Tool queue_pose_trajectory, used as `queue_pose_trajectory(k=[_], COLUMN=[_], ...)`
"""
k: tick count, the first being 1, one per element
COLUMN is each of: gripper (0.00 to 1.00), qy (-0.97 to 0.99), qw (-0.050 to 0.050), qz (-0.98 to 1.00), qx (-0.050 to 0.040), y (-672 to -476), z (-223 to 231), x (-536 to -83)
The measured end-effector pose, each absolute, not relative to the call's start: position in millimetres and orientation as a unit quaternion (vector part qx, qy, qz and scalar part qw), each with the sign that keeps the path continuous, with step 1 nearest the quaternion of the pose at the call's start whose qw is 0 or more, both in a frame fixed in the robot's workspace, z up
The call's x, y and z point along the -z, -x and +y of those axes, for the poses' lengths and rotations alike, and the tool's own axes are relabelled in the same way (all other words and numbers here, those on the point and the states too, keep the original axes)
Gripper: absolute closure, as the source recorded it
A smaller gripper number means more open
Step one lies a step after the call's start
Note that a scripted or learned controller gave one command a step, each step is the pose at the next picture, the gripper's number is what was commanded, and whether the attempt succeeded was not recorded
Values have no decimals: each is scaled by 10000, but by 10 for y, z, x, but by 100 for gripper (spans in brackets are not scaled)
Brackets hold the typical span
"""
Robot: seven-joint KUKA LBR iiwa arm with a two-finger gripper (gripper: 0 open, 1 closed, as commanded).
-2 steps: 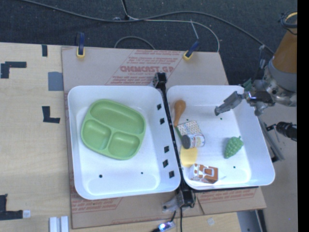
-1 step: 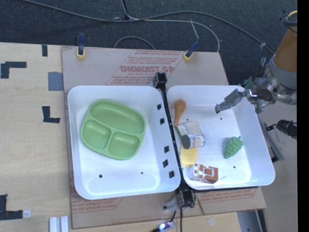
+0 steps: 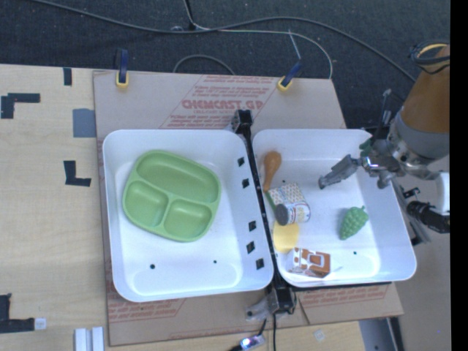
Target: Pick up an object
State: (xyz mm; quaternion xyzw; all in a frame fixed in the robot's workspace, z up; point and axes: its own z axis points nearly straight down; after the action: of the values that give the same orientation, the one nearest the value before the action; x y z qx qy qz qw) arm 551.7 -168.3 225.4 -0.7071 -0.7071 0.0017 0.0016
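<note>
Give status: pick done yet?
Not yet. Done: the gripper is over the right white bin. In hand: nothing visible between its fingers. Left: the pick itself; the green bunch of toy grapes and small printed can lie on the bin floor.

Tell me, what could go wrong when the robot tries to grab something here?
The tool hangs over bare bin floor, apart from every object, so closing there would likely catch nothing. The wooden spoon, small can and yellow block crowd together by the divider, so a grab there might bump the neighbours. The green grapes are bumpy and could slip.
</note>
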Motion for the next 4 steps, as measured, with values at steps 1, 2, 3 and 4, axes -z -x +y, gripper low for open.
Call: queue_pose_trajectory(k=[1,2,3,4], gripper=[0,0,100,100], qy=[7068,7074,7062,7062], qw=[19,15,1,-14], qz=[-7074,-7068,-7080,-7080], qx=[-18,-10,-1,9], y=[-5474,-5393,-5406,-5431], z=[-1645,-1589,-1583,-1474], x=[-1809,-1232,-1361,-1875])
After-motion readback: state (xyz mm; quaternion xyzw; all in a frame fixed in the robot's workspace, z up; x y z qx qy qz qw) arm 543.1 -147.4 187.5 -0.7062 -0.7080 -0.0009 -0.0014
